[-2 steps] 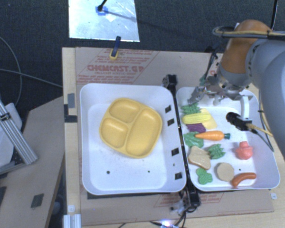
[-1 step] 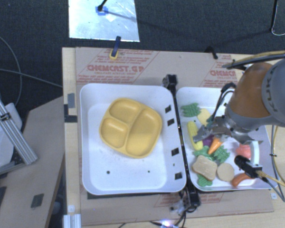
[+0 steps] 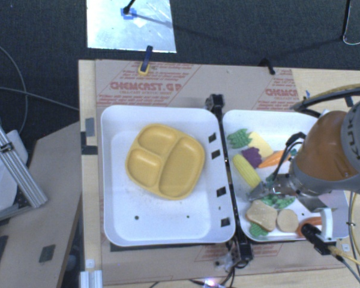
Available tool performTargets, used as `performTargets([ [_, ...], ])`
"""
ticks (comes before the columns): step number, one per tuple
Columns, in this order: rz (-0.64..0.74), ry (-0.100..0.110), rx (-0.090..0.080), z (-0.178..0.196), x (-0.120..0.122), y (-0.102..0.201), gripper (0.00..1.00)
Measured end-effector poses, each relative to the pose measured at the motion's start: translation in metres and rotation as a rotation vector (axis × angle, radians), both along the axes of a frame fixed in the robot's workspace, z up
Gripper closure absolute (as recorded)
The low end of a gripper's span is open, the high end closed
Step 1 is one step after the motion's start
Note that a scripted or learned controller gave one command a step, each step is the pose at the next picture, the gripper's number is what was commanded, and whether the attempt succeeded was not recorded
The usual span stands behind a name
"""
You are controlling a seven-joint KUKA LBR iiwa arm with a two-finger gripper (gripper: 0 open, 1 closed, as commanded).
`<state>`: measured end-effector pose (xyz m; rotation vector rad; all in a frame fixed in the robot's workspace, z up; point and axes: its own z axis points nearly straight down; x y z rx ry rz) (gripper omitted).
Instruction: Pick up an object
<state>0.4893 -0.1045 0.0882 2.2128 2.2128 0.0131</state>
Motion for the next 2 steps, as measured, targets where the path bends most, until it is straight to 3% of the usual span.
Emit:
performTargets([
  [1, 0.002, 0.003, -0.002, 0.001, 0.038, 0.008, 0.00],
  [2, 0.006, 0.007, 0.004, 0.102, 0.000, 0.041, 0.00],
])
